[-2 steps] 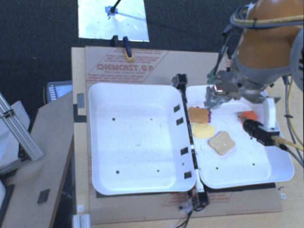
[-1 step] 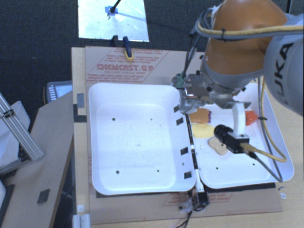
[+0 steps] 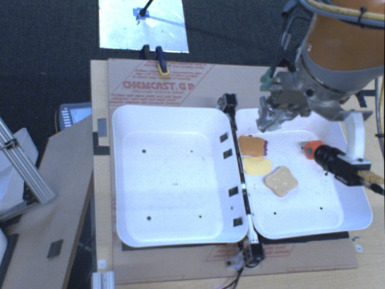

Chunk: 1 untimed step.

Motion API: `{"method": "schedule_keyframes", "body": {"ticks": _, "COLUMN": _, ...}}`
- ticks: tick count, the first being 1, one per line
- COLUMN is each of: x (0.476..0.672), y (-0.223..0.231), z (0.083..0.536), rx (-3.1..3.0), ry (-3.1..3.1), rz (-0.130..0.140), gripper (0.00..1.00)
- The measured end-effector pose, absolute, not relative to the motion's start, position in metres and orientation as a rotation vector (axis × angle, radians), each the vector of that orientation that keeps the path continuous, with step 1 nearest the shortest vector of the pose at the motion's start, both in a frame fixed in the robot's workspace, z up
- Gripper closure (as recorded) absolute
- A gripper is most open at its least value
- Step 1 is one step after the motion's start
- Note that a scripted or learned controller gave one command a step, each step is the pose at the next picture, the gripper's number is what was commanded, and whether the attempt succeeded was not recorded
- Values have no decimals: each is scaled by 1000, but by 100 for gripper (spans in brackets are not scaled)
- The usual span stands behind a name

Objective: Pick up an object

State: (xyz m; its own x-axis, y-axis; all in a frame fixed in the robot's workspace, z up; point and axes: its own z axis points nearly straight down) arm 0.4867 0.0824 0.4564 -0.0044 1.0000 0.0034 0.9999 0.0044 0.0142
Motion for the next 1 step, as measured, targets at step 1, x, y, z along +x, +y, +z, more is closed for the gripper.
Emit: {"method": "schedule_keyframes", "body": {"ticks": 1, "x": 493, "y": 167, "z": 400, "rx": 2212, "ry": 2235, "rz": -2, "gripper": 100}}
